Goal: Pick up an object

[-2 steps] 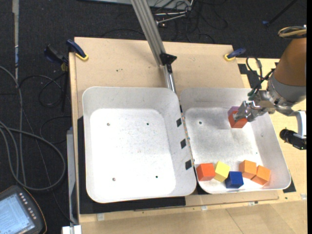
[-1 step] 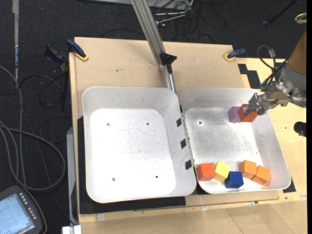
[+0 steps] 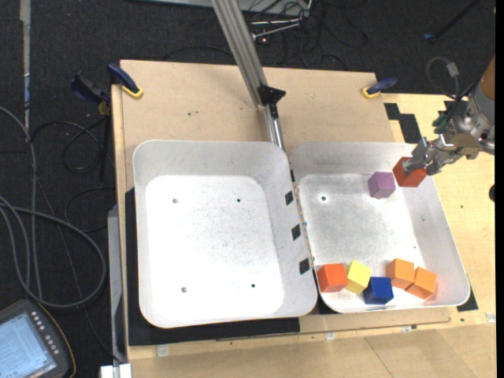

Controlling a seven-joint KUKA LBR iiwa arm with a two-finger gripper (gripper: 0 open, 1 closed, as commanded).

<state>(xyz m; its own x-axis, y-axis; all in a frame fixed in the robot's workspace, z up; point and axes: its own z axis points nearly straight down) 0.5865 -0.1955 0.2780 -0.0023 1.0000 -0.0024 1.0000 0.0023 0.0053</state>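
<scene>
— Is any writing showing on the bins [image 3: 211,157] or the blocks [image 3: 379,290]?
— No, nothing readable is showing. The small screen [image 3: 22,345] in the corner is glowing, but its text is blurring out.

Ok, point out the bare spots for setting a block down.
The left bin floor is bare throughout. In the right bin, the middle is free, between the purple block and the crowded near row, orange block to blue block.
</scene>
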